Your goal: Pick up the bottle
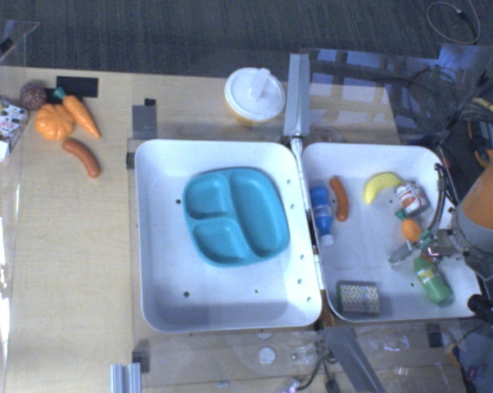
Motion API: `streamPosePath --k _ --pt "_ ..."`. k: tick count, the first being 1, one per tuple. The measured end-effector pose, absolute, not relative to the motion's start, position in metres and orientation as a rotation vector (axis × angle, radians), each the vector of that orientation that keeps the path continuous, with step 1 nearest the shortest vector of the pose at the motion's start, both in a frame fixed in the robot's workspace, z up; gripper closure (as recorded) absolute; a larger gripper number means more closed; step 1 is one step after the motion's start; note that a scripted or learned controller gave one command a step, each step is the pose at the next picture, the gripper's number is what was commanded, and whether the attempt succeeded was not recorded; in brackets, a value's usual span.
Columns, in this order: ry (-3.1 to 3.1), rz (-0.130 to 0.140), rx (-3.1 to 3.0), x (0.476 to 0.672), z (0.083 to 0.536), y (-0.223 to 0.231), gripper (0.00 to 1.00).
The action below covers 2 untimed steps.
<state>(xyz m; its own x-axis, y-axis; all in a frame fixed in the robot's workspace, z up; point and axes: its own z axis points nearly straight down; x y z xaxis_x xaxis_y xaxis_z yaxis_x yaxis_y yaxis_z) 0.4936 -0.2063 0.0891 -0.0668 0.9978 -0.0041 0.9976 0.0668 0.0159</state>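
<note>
I am logging a slim green plastic bottle (432, 283) lying beside my gripper (418, 252), whose grip I cannot tell, in the glossy white right bin (369, 219).

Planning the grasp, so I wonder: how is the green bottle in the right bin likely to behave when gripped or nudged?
The green bottle lies on its side, so it may roll if nudged. It looks like smooth plastic, probably light and a bit slippery. The gripper sits near its cap end, where the narrower neck could slip out.
</note>
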Motion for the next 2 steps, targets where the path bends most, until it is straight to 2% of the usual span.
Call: streamPosePath --k 1,2 --pt "2.281 0.015 2.129 0.497 0.099 -0.208 1.0" --pt "2.248 0.004 2.19 0.52 0.208 -0.143 1.0"
